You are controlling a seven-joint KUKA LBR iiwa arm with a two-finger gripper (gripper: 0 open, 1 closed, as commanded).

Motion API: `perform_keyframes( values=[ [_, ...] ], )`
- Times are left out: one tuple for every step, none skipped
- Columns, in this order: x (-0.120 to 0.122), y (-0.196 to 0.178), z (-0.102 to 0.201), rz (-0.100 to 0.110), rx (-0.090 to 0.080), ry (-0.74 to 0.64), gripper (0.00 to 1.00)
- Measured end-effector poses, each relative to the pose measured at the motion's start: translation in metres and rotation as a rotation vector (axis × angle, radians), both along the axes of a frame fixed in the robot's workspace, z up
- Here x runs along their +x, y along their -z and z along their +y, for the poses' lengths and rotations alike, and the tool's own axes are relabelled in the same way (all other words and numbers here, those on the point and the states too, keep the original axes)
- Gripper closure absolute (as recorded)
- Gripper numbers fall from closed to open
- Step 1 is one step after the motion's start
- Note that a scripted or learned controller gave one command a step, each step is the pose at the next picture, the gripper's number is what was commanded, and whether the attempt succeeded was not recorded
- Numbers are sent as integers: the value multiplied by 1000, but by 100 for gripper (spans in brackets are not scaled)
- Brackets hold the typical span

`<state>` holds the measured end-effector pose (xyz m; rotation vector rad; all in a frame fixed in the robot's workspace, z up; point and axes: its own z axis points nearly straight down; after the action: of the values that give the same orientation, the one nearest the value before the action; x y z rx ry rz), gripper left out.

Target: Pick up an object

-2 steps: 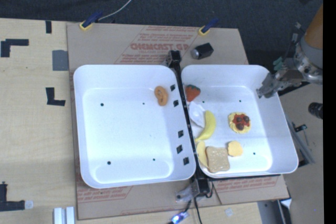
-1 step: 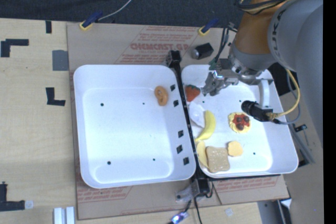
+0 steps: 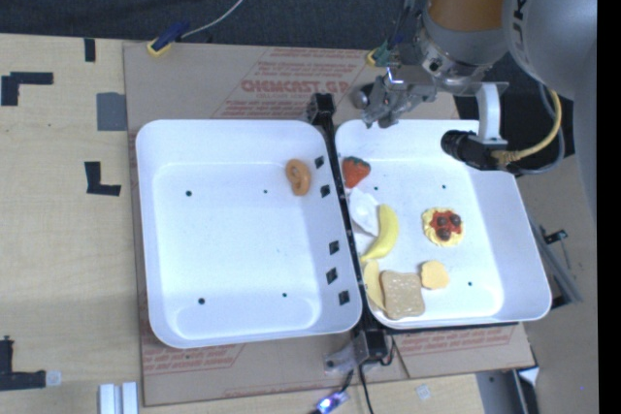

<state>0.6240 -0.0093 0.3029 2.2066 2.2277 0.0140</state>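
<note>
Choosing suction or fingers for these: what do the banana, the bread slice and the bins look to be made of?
Banana: likely moulded plastic toy, smooth, uniform yellow, slight sheen. Bread slice: probably plastic or foam, matte tan, flat; hard to tell which. Bins: thin white plastic, smooth, with rounded moulded corners and a soft gloss.
</note>
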Motion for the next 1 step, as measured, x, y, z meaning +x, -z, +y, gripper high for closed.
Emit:
perform_keyframes(
  values=[
    [35, -61, 74, 3, 1, -1, 100]
  ],
)
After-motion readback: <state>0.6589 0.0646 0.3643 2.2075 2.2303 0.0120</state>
